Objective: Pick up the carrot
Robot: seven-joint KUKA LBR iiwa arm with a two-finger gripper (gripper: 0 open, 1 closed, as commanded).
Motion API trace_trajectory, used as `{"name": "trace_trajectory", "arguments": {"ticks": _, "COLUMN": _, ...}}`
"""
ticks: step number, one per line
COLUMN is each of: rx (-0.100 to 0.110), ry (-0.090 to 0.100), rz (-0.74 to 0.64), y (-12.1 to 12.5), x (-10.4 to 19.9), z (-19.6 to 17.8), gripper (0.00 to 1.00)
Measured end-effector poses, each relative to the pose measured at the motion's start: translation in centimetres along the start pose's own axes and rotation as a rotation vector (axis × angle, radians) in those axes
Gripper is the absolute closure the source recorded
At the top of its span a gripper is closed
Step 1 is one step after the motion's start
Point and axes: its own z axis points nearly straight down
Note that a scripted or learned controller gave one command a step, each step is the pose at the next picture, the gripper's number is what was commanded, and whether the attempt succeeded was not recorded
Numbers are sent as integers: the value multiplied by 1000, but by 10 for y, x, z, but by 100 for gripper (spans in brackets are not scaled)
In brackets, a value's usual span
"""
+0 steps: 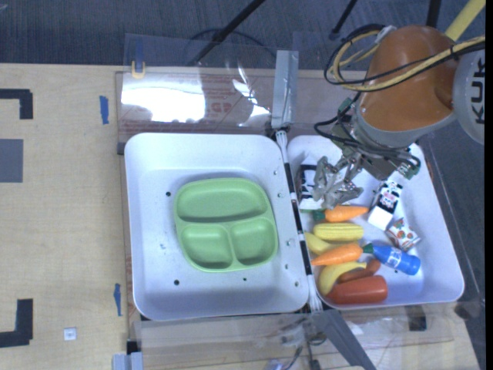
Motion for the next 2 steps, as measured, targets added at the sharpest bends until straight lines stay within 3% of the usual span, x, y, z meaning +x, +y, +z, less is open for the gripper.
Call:
{"name": "trace_trajectory", "arguments": {"ticks": 1, "rx": 3, "ry": 1, "rz": -375, "y": -43, "x": 20, "z": -59, "gripper": 100}}
{"name": "trace_trajectory", "arguments": {"ticks": 2, "rx": 3, "ry": 1, "rz": -376, "y": -43, "x": 20, "z": -59, "gripper": 0}}
